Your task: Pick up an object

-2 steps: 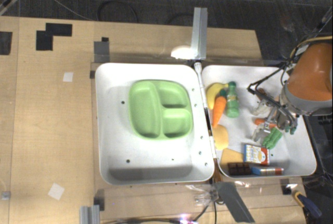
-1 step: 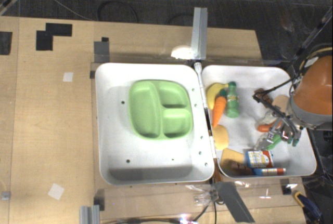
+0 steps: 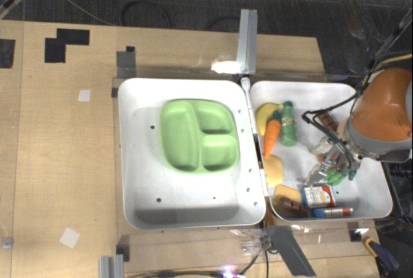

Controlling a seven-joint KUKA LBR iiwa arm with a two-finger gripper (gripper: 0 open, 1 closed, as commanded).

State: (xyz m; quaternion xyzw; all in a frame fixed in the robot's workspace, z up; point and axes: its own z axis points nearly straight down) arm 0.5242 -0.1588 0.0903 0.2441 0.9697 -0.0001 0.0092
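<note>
Patience is paying here: the two-finger metal gripper (image 3: pixel 332 164) is hanging low over the right white plastic bin (image 3: pixel 371 209), beside a small green object (image 3: pixel 335 176), and whether it is open or clamped I cannot tell. Smooth, rounded toys, the orange plastic carrot (image 3: pixel 271 136) and green bottle (image 3: pixel 288 125), are lying at the left; a squarer red-and-white carton (image 3: pixel 318 195) is sitting nearer, likely the steadier pick.

The grey arm (image 3: pixel 387 117) reaches in from the right, tool (image 3: pixel 332 167) lowered.
</note>
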